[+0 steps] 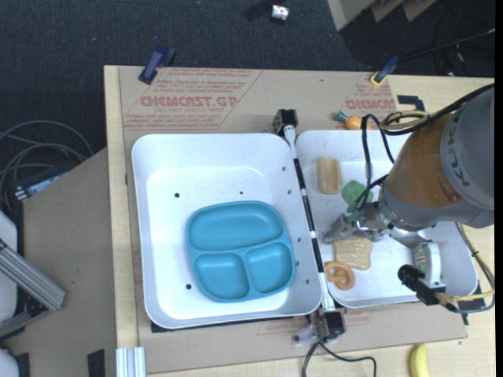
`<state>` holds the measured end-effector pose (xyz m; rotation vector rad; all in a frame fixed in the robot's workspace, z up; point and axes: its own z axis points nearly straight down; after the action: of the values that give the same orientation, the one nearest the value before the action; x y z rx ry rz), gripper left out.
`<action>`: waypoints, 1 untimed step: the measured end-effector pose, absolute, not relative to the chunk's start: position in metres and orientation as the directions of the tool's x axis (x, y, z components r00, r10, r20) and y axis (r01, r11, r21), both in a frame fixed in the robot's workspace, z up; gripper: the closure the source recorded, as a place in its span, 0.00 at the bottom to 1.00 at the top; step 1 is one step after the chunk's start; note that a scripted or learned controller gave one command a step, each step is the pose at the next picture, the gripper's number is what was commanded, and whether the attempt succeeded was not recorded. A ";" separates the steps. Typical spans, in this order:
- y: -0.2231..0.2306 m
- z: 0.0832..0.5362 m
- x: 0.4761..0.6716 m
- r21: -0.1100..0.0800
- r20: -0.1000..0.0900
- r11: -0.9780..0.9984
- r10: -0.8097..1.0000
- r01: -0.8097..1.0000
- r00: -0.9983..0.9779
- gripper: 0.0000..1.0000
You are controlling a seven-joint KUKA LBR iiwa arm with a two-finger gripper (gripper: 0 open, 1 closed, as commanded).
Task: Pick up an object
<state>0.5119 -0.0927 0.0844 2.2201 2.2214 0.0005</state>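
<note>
Objects for picking lie in the right bin (464, 277): a tan bread-like piece (329, 174) at the far side, a green item (353, 192) partly hidden by the arm (440, 171), a pale toast-like slab (353, 252) and a small pretzel (340, 275) nearer. The gripper (346, 226) sits low over the slab; whether its fingers are spread or closed cannot be told. On the table (189, 100), red print reads roughly "CHEMCAST". The left bin (153, 210) holds a blue divided tray (240, 250).
</note>
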 end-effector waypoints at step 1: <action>-0.093 0.084 0.520 0.001 -0.001 0.000 1.000 1.000 0.000 0.00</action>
<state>0.5197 -0.0933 0.0843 2.2207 2.2204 0.0005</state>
